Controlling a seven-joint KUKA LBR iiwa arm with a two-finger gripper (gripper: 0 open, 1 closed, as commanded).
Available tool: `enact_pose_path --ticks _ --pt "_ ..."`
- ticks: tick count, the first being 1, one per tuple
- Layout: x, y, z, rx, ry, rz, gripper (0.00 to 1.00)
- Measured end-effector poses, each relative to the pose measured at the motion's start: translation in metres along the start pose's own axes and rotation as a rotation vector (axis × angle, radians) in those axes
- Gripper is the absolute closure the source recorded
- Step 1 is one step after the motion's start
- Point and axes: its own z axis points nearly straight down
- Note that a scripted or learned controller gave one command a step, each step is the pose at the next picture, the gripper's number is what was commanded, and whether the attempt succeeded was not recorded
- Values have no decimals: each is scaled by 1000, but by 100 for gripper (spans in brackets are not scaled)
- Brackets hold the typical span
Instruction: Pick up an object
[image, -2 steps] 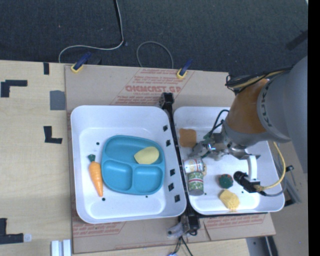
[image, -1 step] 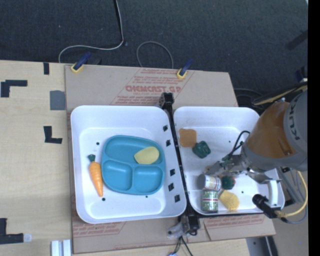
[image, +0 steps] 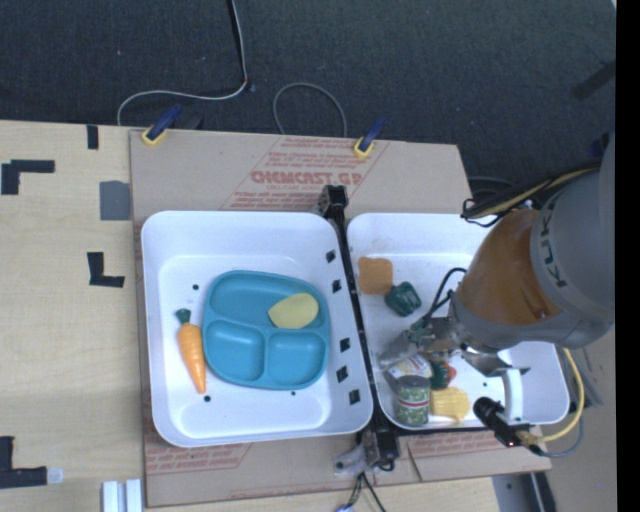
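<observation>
Two shallow white bins (image: 160, 260): the claw (image: 425, 345), grip state indiscernible, hangs low in the right bin above a green-labelled tin can (image: 411, 398).

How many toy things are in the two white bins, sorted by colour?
Orange or tan: 2, carrot, tan block
Yellow: 2, yellow piece on plate, yellow piece by can
Blue: 1, plate
Green: 2, green toy, can
Total: 7

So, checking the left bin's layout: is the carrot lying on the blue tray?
No, the carrot lies on the bin floor beside the blue tray, along its left edge.
</observation>
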Motion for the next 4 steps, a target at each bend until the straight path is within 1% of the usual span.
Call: enact_pose_path --ticks 1,2,3,4 --pt "0 -1 0 -2 0 2 0" --pt "-19 64 1 7 4 1 0" --pt "-2 135 2 4 4 -2 0" --pt "-2 125 2 4 2 0 0"
